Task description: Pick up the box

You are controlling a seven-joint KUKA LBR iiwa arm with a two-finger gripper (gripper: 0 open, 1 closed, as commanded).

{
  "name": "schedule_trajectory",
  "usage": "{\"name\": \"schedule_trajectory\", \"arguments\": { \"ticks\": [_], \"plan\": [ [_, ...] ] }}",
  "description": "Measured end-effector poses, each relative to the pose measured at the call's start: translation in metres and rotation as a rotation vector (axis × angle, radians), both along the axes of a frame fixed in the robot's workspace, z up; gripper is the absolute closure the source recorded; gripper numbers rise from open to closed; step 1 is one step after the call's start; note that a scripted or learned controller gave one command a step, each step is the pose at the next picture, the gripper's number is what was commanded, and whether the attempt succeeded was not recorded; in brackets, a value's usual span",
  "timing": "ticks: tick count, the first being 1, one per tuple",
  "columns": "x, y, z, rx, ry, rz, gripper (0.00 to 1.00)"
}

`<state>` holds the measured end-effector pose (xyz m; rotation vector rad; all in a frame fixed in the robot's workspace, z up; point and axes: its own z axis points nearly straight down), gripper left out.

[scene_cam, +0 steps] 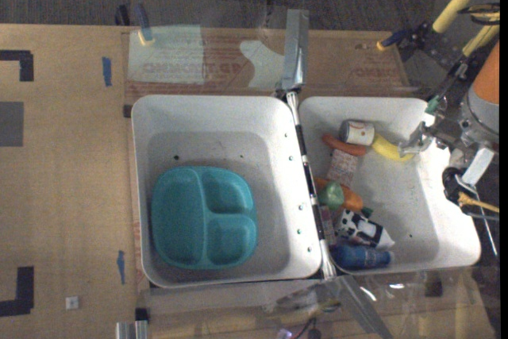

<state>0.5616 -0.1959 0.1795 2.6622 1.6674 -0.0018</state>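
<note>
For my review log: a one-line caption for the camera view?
Arm at right bin of clutter including the box; teal tray in left bin.

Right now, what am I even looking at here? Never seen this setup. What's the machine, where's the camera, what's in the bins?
One camera looks down at a slant on a bench with two white bins. The left bin holds a teal divided plate. The right bin holds small items along its left side: a small box, a can, a banana, a blue bottle and other small items. The robot arm reaches in from the right; its gripper sits beside the banana, and nothing is visibly held.
</note>
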Motion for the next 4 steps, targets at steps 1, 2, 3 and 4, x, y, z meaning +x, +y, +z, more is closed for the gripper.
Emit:
{"name": "schedule_trajectory", "arguments": {
  "ticks": [1,2,3,4],
  "plan": [
    [-0.026,0.088,-0.092,0.001,-0.005,-0.396,0.00],
    [-0.082,-0.002,-0.093,0.001,-0.002,-0.523,0.00],
    [-0.057,-0.007,-0.094,0.006,0.011,-0.610,0.00],
    [-0.041,0.102,-0.091,0.003,-0.001,-0.813,0.00]
  ]
}}
